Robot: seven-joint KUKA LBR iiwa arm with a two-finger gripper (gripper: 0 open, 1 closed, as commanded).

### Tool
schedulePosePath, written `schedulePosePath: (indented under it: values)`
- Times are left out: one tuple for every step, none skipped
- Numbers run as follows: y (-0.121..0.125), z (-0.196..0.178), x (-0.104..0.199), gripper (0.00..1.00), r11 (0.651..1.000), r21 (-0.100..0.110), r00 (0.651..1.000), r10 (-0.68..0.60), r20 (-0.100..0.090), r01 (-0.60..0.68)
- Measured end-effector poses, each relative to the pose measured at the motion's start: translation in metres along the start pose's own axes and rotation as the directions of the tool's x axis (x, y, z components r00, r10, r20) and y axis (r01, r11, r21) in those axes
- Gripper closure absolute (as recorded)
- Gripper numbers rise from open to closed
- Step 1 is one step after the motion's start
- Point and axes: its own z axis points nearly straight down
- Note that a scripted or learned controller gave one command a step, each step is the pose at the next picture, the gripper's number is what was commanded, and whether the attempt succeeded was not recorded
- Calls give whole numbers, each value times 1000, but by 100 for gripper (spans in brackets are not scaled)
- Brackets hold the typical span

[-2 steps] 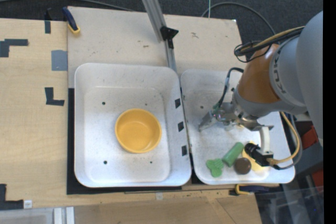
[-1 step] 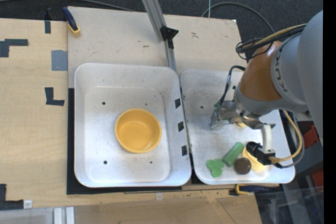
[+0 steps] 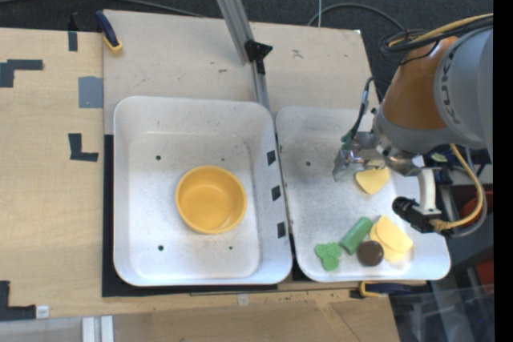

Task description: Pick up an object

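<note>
My gripper (image 3: 350,164) is down in the right bin (image 3: 309,132), near its middle. A pale yellow wedge (image 3: 373,181) lies just to the gripper's right and below it, touching or nearly touching. Toward the bin's front lie a green cylinder (image 3: 355,235), a green leafy piece (image 3: 327,255), a brown ball (image 3: 369,253) and a yellow block (image 3: 393,237), close together. A yellow bowl (image 3: 211,199) sits upright in the middle of the left bin (image 3: 136,132).
The grey arm with its orange band (image 3: 417,92) comes in over the right bin's right side. A slanted metal post (image 3: 232,4) stands behind the bins. Cables (image 3: 449,212) hang by the right bin's right rim.
</note>
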Motion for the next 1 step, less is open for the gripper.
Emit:
schedulePosePath:
  values:
    - [4,-45,7,100,1000,1,1000,-1,0,1]
